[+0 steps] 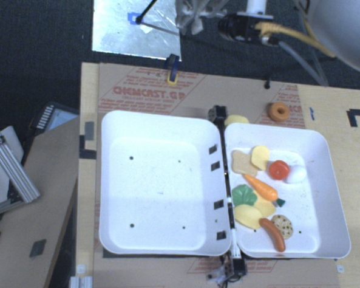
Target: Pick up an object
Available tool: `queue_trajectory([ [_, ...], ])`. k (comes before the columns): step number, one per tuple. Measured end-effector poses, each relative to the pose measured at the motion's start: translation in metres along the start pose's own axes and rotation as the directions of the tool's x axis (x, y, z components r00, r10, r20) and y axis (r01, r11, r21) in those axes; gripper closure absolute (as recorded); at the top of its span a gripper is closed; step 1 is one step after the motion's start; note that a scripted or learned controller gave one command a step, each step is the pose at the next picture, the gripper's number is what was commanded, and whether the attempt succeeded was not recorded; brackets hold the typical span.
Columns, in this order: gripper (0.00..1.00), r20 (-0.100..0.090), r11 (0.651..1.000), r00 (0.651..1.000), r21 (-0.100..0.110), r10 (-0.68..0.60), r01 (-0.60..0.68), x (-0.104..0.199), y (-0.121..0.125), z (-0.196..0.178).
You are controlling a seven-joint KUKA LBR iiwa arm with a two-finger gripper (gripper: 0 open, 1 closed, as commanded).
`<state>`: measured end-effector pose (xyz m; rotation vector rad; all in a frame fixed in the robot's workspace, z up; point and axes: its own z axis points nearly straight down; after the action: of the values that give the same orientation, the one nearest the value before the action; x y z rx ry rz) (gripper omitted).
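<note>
**Right bin stocked, arm parked high: inventory before the pick**

Camera view. Take the round red toy tomato (279, 169) as your landmark.

- Gripper (197, 16): well above and left of the tomato, past the bench's far edge, over dark floor. You cannot tell how it is set; it is blurred.
- Orange plastic carrot (262, 188): just below-left of the tomato, lying slantwise.
- Tan toast slice (244, 163) and pale yellow chip-shaped piece (260, 156): left of the tomato, overlapping.
- Green leafy piece (243, 195) and yellow lumps (248, 215): below-left, crowded together.
- Reddish sausage (272, 233) and speckled cookie (282, 226): well below, touching.
- Brown ring doughnut (279, 112): above the tomato, outside the shallow white right bin (332, 198), on the cardboard.

Risks, as you should judge them: the items sit packed, so a descent may nudge neighbours or catch two at once; the smooth tomato may roll from a pinch; flat pieces offer little to grasp.
</note>
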<state>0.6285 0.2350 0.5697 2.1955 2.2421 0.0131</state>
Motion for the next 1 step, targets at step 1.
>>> queue_trajectory([
  [1,1.00,0.000,1.000,1.000,-0.002,-0.005,0.005,0.0000,0.0002,-0.0112],
])
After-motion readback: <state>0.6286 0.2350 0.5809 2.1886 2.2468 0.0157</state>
